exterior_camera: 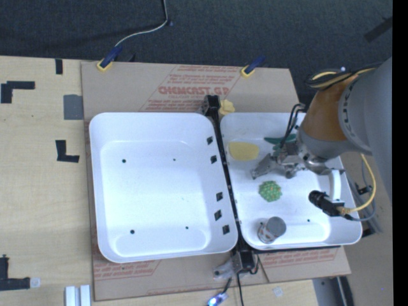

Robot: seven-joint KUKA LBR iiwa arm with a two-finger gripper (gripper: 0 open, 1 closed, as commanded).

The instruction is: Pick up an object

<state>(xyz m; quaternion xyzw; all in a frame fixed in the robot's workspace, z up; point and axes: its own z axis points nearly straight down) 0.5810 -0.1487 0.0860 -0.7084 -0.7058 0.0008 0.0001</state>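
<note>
All the objects lie in the right bin [344, 234]. A flat yellow piece [243, 150] rests near its far left side. A green bumpy ball [270, 190] sits in the middle. A grey cylinder [273, 229] stands near the front wall. A teal thing [278, 139] pokes out from behind the wrist, partly hidden. My gripper [263, 168] hangs low over the bin, between the yellow piece and the green ball, just above the ball in the view. I see nothing held in it.
The left bin [105, 171] lies beside the right one, with a black divider strip [220, 171] between them. Both rest on a cardboard sheet [185, 88] clamped at the back. The arm [357, 116] covers the right bin's far right corner.
</note>
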